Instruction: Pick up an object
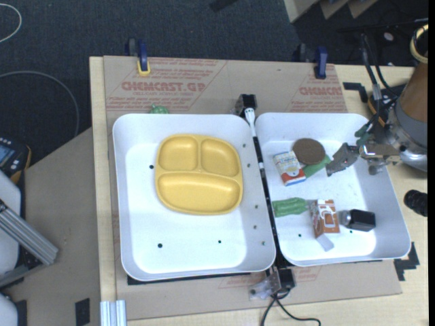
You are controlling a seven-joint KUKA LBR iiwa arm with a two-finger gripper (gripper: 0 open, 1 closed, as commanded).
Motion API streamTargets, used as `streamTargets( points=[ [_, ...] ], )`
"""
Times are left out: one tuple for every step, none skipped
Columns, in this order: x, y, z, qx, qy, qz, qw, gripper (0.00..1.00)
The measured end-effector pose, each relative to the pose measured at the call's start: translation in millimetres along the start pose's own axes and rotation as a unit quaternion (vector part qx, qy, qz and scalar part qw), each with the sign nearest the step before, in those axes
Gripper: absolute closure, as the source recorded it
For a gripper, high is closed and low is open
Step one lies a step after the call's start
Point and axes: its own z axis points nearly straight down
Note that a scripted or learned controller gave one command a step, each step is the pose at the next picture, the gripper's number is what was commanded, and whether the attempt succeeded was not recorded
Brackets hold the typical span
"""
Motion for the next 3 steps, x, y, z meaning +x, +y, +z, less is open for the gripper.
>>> streamTargets(
  points=[
    [0.1,0.7,-10.7,-0.001,0.0,0.0,1.0,1.0],
    [60.6,-30.4,36.0,0.004,0.002,-0.002,1.0,1.0],
    [84.7,-29.3,70.9,0.003,0.001,-0.001,1.0,1.0]
  ],
)
